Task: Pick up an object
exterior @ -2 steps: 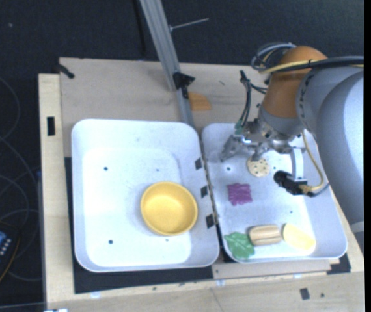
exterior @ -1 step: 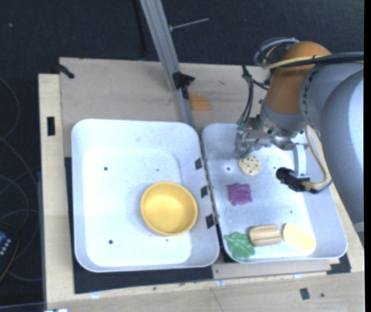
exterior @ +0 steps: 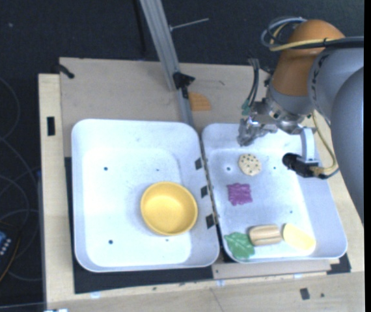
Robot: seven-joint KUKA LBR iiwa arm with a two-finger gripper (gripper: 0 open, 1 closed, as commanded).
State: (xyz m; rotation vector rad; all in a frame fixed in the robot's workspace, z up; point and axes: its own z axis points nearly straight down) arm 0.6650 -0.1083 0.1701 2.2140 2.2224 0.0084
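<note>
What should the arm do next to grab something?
Probably lower the hand a little toward the cookie. The hand sits at the far edge of the right bin, and the cookie lies just below it in the picture, apart from the purple piece.

**Bench contents, counted**

White bins: two, the left bin [exterior: 94,148] and the right bin [exterior: 316,207].
Yellow bowl [exterior: 168,207]: one.
Speckled cookie [exterior: 250,164]: one.
Purple piece [exterior: 239,193]: one.
Green leafy piece [exterior: 239,244]: one.
Tan roll [exterior: 265,234], possibly bread: one.
Yellow disc [exterior: 299,238]: one.
</note>
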